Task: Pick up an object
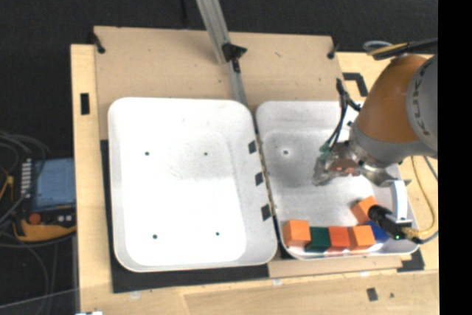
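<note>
Along the near wall of the right bin (295, 122) lies a row of blocks: an orange block (297, 232), a dark green block (319, 238), an orange-red block (340, 236), another orange block (362, 234) and a blue block (378, 233). One more orange block (364, 207) sits just behind them on the right. My gripper (329, 167) hangs over the middle of the right bin, behind the row and apart from it. Nothing shows between its fingertips.
The left bin (184, 181) lies beside the right one, with black clips (259, 177) on the shared wall. A slanted metal rail (210, 4) rises behind the bins. Cables and a blue box (51, 184) lie left of the bench.
</note>
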### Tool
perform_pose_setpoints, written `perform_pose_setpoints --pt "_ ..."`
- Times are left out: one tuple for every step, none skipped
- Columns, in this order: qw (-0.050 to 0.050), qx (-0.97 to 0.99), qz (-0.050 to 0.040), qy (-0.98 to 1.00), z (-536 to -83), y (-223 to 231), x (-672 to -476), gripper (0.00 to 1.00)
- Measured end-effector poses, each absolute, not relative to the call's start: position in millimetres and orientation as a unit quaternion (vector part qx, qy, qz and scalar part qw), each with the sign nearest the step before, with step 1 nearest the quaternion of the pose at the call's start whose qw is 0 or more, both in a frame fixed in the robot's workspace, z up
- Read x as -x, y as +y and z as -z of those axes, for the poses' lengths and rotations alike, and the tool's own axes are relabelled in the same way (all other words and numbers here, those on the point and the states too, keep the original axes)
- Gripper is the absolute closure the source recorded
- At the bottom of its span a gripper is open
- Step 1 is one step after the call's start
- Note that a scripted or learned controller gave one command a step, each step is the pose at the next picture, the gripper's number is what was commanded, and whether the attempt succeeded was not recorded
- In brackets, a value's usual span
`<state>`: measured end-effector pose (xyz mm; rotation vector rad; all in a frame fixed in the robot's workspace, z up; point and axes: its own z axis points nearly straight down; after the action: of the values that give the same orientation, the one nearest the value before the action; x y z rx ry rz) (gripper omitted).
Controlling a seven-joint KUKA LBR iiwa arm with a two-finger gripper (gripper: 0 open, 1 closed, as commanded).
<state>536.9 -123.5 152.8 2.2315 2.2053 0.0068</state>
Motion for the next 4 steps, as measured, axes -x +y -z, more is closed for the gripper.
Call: perform_pose_setpoints --pt "0.003 -0.706 -0.0023 0.709 -209 -115 -543.0 1.00" --pt "0.001 -0.705 -0.0013 0.709 -223 -116 -544.1 1.00" --pt "0.000 -0.705 -0.0005 0.710 -217 -58 -544.1 1.00" --pt "-0.001 -0.705 0.0000 0.710 -212 -6 -543.2 1.00"
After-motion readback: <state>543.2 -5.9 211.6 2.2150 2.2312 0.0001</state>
